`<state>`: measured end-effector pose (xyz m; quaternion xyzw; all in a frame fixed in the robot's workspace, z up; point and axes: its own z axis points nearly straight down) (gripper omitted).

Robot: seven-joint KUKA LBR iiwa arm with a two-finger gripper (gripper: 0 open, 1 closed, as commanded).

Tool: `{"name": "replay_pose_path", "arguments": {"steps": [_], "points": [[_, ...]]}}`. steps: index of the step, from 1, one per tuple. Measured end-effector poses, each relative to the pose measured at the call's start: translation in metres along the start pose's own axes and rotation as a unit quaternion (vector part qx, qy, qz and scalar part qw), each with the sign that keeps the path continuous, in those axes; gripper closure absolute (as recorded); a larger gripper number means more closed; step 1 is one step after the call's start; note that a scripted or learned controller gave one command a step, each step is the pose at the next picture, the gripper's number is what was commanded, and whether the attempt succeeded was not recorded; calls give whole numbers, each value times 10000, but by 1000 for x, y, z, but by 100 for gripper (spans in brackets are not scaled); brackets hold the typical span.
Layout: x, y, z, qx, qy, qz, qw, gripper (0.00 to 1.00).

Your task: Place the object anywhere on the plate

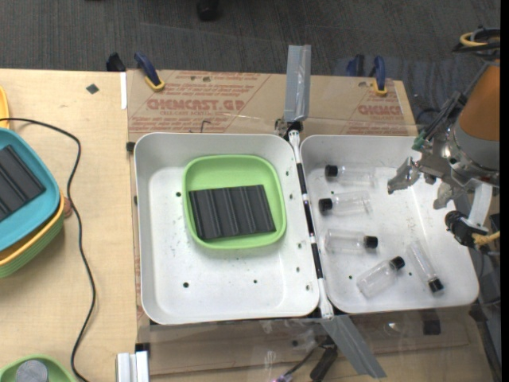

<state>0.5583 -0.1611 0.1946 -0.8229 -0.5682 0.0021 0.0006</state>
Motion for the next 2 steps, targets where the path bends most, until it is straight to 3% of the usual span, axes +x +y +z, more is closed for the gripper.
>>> {"name": "replay_pose_path", "arguments": {"steps": [1,2], "points": [[-29,-3,-39,-2,0,1263,9920,0],[-50,-12,-100,-1,0,2717,9624,0]]}}
